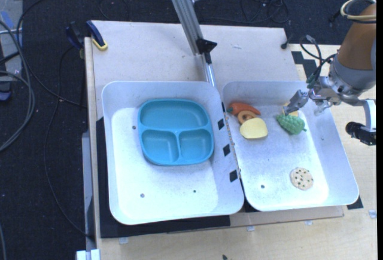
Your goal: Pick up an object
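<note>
Overhead, bench [155, 49] bearing two white bins side by side: left bin [119, 193], right bin [335, 169]. Inside left bin, blue tray [176, 131] with three compartments, lying flat near the middle. Reaching in from the right, arm [357, 49], grey with orange band, over right bin's far right corner. At its end, gripper [295, 103], low above the bin's upper part, tip just beside the broccoli; cannot tell how the claw stands. Inside right bin, green broccoli [291, 124] directly under the gripper tip, touching or nearly so. Well left of it, yellow piece [254, 128], with orange carrot [244, 112] touching its upper edge. Near the front, apart from all, cookie [301, 179].
</note>
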You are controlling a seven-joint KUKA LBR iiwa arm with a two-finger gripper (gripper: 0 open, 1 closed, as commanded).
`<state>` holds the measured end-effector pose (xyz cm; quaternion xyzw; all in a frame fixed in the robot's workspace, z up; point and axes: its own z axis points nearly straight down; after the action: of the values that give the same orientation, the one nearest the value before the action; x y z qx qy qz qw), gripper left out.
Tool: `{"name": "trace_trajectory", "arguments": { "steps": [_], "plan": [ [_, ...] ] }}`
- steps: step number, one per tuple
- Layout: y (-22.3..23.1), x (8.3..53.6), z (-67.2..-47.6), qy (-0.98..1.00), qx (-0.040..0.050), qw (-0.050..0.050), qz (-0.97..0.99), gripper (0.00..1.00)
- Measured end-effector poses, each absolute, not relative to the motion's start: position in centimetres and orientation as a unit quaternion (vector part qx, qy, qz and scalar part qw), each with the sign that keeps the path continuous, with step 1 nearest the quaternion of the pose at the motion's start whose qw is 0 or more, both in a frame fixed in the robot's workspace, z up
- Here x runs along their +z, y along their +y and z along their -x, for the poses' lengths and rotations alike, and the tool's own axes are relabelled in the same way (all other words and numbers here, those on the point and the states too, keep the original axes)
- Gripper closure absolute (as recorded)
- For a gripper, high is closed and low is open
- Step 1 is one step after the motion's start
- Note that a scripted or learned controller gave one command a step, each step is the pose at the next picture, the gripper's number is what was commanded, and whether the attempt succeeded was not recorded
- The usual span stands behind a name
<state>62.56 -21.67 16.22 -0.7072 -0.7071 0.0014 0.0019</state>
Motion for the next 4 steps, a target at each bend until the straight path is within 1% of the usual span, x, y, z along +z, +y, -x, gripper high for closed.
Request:
{"name": "trace_trajectory", "arguments": {
  "steps": [1, 2, 3, 4],
  "plan": [
    [-21.6, 12.0, -62.6, -0.707, 0.0009, 0.001, 0.707, 0.0],
    [-21.6, 13.3, -62.8, -0.708, -0.0005, -0.002, 0.707, 1.0],
    [-21.5, 19.6, -63.2, -0.708, -0.0015, -0.003, 0.706, 1.0],
    [-21.5, 25.1, -63.3, -0.708, -0.0017, -0.004, 0.706, 1.0]
  ]
}}
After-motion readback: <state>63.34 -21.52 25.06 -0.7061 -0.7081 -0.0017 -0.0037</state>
